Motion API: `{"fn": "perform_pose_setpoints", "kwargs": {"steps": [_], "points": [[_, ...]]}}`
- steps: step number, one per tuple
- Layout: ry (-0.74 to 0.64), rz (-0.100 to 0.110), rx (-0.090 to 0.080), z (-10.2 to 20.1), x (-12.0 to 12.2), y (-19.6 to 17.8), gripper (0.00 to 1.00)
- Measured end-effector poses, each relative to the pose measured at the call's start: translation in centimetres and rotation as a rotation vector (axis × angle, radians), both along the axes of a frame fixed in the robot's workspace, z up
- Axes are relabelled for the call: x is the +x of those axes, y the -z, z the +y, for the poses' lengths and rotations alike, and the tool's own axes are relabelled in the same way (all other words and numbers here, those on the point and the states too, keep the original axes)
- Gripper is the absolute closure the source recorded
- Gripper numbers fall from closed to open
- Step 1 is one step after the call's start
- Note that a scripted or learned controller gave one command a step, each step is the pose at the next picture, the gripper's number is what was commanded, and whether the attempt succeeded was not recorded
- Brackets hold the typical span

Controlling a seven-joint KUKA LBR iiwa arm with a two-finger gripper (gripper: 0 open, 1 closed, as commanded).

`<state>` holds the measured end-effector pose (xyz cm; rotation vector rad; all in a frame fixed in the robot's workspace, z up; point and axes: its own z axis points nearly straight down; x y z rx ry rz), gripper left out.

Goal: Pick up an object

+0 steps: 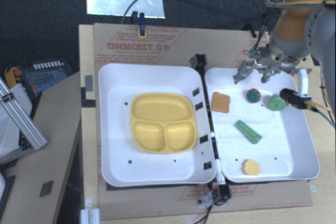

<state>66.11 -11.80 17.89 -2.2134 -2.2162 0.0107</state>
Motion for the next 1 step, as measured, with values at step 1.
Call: {"fn": "perform_pose_setpoints", "kwargs": {"steps": [1], "points": [[-0.002,-0.013,-0.002,0.02,0.32,-0.83,0.0]]}}
